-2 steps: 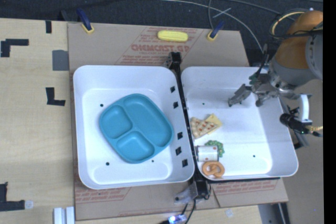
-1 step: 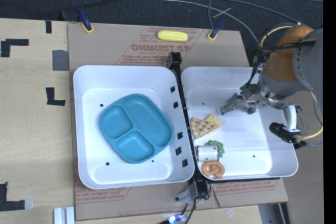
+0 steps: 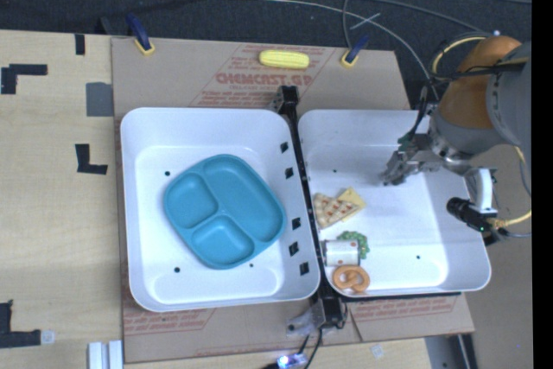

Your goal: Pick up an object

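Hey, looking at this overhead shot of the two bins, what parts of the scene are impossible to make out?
- Gripper: small and blurred in the camera view over the right bin; finger state cannot be read.
- Small white item beside the green piece: too small to identify.
- Arm: cut off by the right edge.
- Waffle-like toy and pretzel-like toy: detail too coarse to be sure.

A blue plate is seen in a white bin. An orange pretzel and yellow waffle are seen.
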`<state>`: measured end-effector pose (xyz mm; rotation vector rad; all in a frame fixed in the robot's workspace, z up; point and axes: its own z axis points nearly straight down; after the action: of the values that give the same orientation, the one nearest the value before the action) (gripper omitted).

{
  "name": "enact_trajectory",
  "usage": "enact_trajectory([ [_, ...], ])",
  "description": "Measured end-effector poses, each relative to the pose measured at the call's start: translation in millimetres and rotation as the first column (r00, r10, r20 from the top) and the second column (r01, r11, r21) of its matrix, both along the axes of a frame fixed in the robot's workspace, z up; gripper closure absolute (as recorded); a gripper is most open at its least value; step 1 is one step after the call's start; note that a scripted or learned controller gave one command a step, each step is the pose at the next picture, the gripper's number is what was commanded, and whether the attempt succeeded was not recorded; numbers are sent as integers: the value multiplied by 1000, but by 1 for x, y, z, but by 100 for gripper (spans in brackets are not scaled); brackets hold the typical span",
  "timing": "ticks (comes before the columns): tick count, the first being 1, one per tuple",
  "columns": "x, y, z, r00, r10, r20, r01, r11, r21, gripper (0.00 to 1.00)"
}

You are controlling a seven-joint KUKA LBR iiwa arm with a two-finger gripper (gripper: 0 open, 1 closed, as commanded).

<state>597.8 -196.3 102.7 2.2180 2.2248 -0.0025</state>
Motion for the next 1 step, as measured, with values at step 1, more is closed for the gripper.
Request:
enact_trajectory([
  [1,11,0,49,1000,-1,6,1,1000,0,100],
])
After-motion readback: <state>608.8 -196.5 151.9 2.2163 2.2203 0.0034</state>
